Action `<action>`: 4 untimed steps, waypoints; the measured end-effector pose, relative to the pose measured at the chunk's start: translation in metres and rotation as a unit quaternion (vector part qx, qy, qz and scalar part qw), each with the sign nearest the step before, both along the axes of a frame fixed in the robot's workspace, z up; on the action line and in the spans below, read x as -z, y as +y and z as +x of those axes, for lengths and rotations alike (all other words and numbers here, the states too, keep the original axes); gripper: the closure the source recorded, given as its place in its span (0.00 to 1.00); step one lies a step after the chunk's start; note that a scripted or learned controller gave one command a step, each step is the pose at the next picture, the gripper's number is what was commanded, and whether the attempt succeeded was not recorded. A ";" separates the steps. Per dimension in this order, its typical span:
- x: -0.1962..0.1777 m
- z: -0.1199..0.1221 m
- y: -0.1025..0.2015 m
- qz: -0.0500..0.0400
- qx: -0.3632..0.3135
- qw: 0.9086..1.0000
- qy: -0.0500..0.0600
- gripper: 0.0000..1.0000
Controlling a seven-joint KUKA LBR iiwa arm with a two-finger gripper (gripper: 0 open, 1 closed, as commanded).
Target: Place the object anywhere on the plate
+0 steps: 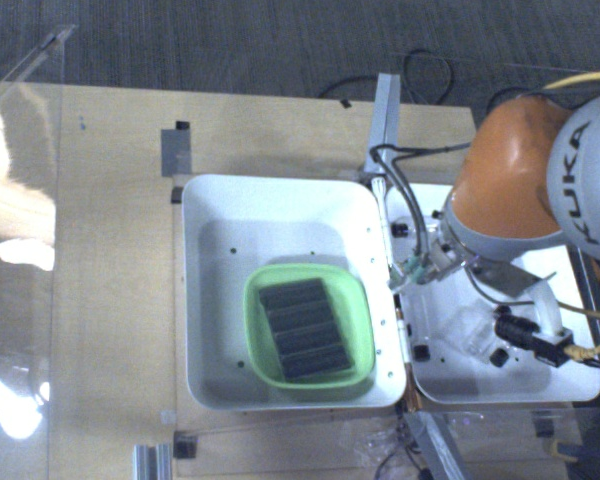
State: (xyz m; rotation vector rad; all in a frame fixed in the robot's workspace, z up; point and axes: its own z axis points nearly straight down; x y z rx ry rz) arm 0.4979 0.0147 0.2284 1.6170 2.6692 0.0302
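"Two white bins, one green plate (254, 320): where is the object?"

"On the plate. A dark ribbed block (302, 330) lies flat across its middle, skewed a little against the plate's sides, one end close to the rim. By my reading, the placing is done."

"And the gripper (423, 264)?"

"Off the plate, above the wall between the plate's bin (280, 190) and the neighbouring bin (500, 398), well apart from the block. Whether it is open or closed I cannot tell, because the grey arm (510, 168) with its orange band covers too much."

"What could go wrong from here?"

"Mostly disturbance. The plate looks like smooth plastic on a glossy bin floor, so a brush from the arm coming toward it could slide it. The rim is shallow, and a shove on the block's end might push it over the lip. The black cables (400, 200) loop just beside the wall of the plate's bin and could catch there."

"Textures?"

"The plate is a slick rounded square with a raised lip. The block is rectangular, matt charcoal, with broad cross ridges. It is probably grippy, though I can't say whether it is rubber or foam. The bins are hard white with rounded corners, on a pale wooden tabletop (100, 318)."
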 end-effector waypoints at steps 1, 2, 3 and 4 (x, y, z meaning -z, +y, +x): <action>0.000 0.000 0.000 0.000 0.000 1.000 0.000 0.00; -0.011 0.002 0.000 0.001 -0.001 1.000 -0.003 1.00; -0.088 0.008 -0.051 -0.005 -0.109 0.994 0.007 1.00; 0.044 -0.010 0.023 -0.006 -0.225 0.974 0.010 1.00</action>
